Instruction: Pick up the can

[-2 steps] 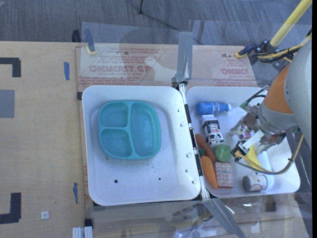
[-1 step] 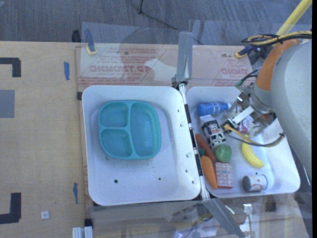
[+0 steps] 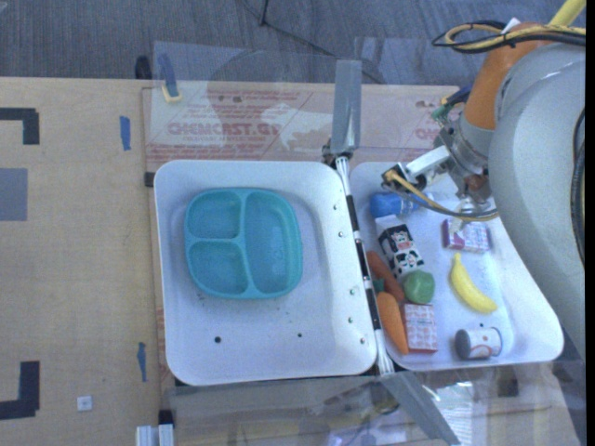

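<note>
Camera view, left to right from the bin divider (image 3: 346, 128): the left bin (image 3: 177, 323) holds a teal divided plate (image 3: 244, 243); the right bin (image 3: 535, 333) holds the clutter. The can (image 3: 478, 343) lies on its side at the near end of that bin, just past the banana (image 3: 470, 285), untouched. The gripper (image 3: 471, 196) hangs at the bin's far end, well apart from the can. Whether its jaws are spread or pressed together I cannot tell. My judgement: travel toward the can, align across its round body, then descend.
</note>
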